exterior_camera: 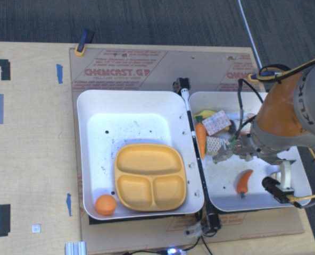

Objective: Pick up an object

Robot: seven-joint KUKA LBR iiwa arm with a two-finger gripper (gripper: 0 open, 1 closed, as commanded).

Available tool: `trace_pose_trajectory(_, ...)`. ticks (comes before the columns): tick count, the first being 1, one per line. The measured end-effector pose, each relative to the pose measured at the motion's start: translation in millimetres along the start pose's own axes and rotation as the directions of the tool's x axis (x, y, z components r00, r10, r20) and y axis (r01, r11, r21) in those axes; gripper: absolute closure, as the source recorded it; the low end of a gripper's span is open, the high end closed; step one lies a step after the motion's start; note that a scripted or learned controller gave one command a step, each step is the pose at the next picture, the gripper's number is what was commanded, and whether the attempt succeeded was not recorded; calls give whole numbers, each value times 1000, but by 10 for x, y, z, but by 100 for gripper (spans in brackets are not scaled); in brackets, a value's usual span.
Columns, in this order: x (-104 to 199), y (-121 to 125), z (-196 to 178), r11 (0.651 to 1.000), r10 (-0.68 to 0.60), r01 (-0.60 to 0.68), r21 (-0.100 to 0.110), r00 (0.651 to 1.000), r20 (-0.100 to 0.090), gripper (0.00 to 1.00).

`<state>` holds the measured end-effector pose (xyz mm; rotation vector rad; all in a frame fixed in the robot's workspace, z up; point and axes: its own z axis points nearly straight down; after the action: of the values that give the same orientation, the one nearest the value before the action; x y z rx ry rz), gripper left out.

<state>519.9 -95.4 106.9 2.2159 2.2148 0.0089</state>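
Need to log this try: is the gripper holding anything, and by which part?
Cannot be told: the gripper is low in the right bin beside the carrot, its tip unclear.

A wooden bench [30, 158] is lying under a dark carpet [120, 9] edge, and a printed cardboard sheet [120, 68] is resting on it. Two white bins are sitting side by side on the sheet, the left bin [84, 142] touching the right bin [221, 187], with a black clip [182, 84] sitting at their top junction. A small clamp [83, 41] is gripping the sheet's top left corner. Blue tape [59, 74] is sticking to the bench nearby. A white cable [245, 17] is running across the carpet.
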Motion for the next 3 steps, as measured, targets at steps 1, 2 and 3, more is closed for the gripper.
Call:
trace_pose_trajectory(1, 31, -182, 205, 1000, -2, 2, 5, 1000, -2, 0)
trace_pose_trajectory(2, 22, -163, 93, 1000, -1, 1, 0, 1000, 0, 100)
trace_pose_trajectory(3, 21, -164, 94, 1000, 0, 0, 0, 1000, 0, 0)
